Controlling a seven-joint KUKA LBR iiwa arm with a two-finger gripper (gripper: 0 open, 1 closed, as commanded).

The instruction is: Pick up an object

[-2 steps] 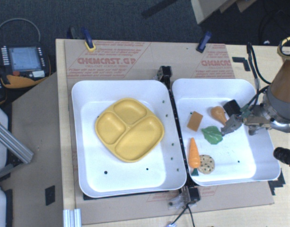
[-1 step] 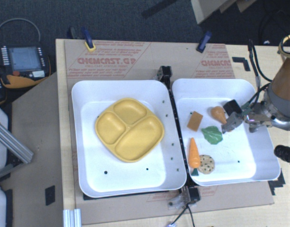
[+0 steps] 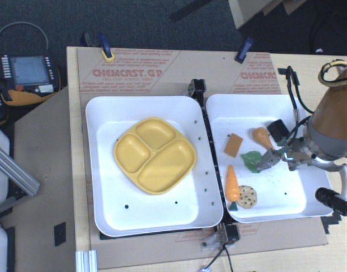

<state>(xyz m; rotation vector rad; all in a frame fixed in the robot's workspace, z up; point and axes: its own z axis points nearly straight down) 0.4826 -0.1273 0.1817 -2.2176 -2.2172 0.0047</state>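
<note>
The left bin (image 3: 99, 169) bore a yellow divided plate (image 3: 155, 154), well clear of the work. In the right bin (image 3: 298, 205) lay a brown block (image 3: 234, 145), a carrot (image 3: 232, 183), a cookie (image 3: 247, 196), a green leafy piece (image 3: 252, 160) and an orange drumstick-like piece (image 3: 260, 135). The gripper (image 3: 270, 147) sat low at the green piece, its fingers spread wide and holding nothing: the approach step, by my reading. Next, close squarely on one item; the crowded neighbours could foul the grasp
</note>
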